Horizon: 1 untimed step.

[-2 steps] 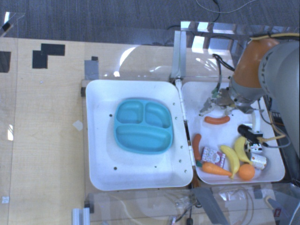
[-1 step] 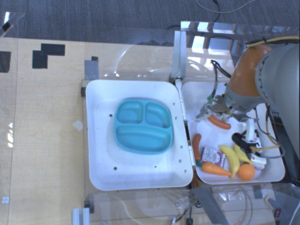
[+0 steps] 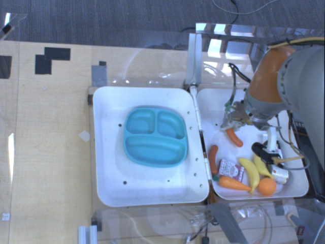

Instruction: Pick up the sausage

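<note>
A small orange-red sausage (image 3: 234, 137) lies slanted in the upper middle of the right bin (image 3: 208, 103). My gripper (image 3: 235, 122) hangs directly over the sausage's upper end, touching it or very nearly so. Whether it grips the sausage is hidden by the wrist. A darker red sausage-shaped piece (image 3: 213, 156) lies along the bin's left wall, apart from the gripper.
Crowded at the front of the right bin are a pink carton (image 3: 231, 169), a carrot (image 3: 233, 183), two bananas (image 3: 252, 169) and an orange (image 3: 267, 186). The left bin (image 3: 109, 136) holds a blue divided plate (image 3: 155, 136).
</note>
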### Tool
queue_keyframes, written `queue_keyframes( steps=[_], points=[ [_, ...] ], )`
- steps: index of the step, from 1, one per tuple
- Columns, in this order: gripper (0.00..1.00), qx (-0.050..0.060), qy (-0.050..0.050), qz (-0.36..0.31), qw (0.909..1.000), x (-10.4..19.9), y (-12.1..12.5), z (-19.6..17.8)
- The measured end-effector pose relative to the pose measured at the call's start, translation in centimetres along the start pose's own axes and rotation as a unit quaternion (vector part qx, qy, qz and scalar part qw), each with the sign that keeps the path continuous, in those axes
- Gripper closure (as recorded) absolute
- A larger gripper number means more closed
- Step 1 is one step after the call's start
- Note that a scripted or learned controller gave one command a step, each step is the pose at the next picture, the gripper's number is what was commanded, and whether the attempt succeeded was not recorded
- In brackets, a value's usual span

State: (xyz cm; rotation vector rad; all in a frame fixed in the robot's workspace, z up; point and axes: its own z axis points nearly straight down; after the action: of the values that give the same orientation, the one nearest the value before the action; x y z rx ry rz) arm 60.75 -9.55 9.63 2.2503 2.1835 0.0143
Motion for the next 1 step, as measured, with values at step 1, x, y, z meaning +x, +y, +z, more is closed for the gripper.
queue_keyframes(
  steps=[1],
  points=[
    [0.0, 0.0, 0.0, 0.0, 1.0, 0.01, 0.0, 0.0]
  ],
)
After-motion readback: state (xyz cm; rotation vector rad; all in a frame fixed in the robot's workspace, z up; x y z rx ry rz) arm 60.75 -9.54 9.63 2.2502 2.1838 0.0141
